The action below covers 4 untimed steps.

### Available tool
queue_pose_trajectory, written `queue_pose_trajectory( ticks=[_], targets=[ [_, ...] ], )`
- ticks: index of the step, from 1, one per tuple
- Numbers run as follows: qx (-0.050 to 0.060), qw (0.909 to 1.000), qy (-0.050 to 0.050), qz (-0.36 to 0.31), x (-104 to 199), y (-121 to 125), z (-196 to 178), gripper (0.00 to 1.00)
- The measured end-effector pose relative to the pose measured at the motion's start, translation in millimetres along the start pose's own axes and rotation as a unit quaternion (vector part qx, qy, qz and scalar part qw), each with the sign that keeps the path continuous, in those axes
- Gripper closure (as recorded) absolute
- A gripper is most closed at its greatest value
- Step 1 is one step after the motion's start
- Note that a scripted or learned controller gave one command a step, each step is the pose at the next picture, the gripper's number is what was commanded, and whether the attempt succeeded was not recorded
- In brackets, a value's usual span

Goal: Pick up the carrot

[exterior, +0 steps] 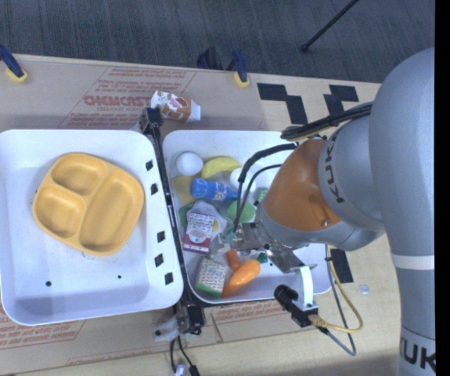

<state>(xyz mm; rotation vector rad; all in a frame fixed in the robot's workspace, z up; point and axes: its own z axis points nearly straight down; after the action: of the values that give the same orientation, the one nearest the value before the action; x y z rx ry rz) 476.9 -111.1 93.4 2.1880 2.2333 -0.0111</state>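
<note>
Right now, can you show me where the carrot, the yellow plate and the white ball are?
carrot (pixel 243 274): camera view, middle of its orange body.
yellow plate (pixel 88 203): camera view, ridge between its compartments.
white ball (pixel 189 163): camera view, middle of its round top.

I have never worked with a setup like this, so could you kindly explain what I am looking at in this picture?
One camera looks down at a slant on a bench with two shallow white bins. The grey and orange machine reaching in from the right is a robot arm. The left bin holds a yellow divided plate. The right bin holds toy food: a white ball, a blue bottle, small packets and an orange carrot. The gripper hangs just above the carrot; whether it grips it, I cannot tell.
</note>
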Motion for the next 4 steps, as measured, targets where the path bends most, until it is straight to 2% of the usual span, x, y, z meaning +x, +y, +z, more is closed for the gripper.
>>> queue_pose_trajectory(
  ticks=[1, 2, 3, 4],
  targets=[
    [0.003, 1.0000, 0.005, -0.005, 4.2, 0.3, -8.9, 1.00],
    [0.004, 0.9984, 0.008, 0.056, 34.9, 59.8, -98.6, 1.00],
    [0.006, 0.9874, 0.008, 0.158, -31.2, 29.1, 3.0, 1.00],
    [0.006, 0.9874, 0.008, 0.158, -31.1, 29.2, 3.0, 0.00]
  ],
)
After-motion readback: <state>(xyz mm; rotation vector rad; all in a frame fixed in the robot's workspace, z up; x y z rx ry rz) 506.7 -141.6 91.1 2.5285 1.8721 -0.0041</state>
